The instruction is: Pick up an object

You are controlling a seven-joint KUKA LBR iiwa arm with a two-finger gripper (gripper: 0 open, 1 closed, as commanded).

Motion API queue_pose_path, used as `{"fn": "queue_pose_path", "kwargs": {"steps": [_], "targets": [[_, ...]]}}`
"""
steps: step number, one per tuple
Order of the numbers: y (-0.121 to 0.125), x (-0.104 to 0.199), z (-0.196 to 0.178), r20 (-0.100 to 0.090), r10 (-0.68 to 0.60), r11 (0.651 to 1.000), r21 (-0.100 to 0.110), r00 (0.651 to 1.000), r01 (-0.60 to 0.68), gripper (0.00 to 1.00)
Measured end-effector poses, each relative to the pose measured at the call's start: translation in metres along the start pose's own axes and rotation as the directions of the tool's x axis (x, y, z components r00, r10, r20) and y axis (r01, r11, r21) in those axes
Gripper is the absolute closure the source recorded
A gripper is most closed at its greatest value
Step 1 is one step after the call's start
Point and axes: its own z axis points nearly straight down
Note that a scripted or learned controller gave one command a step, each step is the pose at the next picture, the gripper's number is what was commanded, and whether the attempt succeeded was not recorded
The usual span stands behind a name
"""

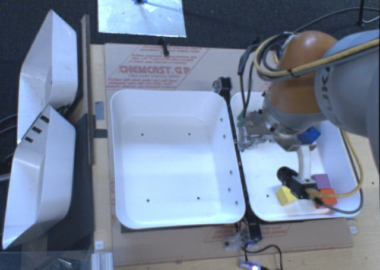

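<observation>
Over the right bin, close to its left wall: end effector, under the grey arm. Apart or together cannot be told from this angle. In the right bin's lower right corner as viewed: yellow block, purple block and orange block, close together. Mid-bin: blue block, partly under the arm. Beside the right bin, touching its left wall: left bin.

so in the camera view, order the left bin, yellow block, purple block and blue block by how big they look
1. left bin, by far the largest
2. yellow block and purple block, too alike to rank
Unplaced: blue block, partly hidden by the arm, so its rank is unsure
</observation>
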Motion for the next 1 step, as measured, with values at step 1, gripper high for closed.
{"fn": "queue_pose_path", "kwargs": {"steps": [1], "targets": [[0.0056, 0.0517, -0.0102, 0.001, 0.0, 1.0, -0.001, 1.0, 0.0, 1.0]]}}
